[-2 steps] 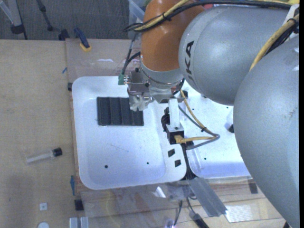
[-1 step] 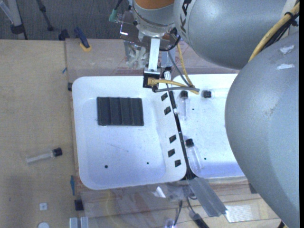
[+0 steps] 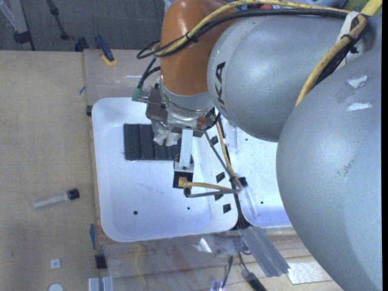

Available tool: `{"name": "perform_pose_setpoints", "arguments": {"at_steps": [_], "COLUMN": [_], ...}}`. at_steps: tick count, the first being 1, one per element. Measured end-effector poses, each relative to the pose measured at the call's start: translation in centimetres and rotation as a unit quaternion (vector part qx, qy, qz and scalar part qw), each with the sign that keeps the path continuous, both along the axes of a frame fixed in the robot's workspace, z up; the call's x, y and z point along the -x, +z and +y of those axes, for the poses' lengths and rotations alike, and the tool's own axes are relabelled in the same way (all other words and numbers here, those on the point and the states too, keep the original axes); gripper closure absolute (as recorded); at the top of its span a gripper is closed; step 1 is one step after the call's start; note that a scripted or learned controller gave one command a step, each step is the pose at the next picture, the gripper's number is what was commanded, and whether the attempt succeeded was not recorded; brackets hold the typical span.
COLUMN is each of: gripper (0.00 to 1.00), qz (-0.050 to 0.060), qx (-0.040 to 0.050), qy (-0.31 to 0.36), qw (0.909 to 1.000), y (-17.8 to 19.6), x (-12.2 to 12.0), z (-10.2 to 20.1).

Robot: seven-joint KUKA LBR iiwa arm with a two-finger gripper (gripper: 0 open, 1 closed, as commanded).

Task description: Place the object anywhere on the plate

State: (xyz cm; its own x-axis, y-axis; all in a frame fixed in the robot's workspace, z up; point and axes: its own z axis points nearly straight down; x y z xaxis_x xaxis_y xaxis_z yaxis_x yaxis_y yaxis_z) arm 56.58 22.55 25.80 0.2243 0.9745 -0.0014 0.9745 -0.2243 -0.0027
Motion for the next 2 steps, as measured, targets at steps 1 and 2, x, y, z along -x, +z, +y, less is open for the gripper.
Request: {"name": "perform_pose_setpoints", "arguments": {"at_steps": [1, 2], "gripper": [1.00, 1.00], "qz": [0.001, -0.003], "qx": [0.0006, 0.0000], "qy": [-0.133, -0.487], "qw": [0.9911, 0.8735], "y": [-1.9, 10.1], "x": [8.8, 8.6], "z": [0.0, -0.1]}}
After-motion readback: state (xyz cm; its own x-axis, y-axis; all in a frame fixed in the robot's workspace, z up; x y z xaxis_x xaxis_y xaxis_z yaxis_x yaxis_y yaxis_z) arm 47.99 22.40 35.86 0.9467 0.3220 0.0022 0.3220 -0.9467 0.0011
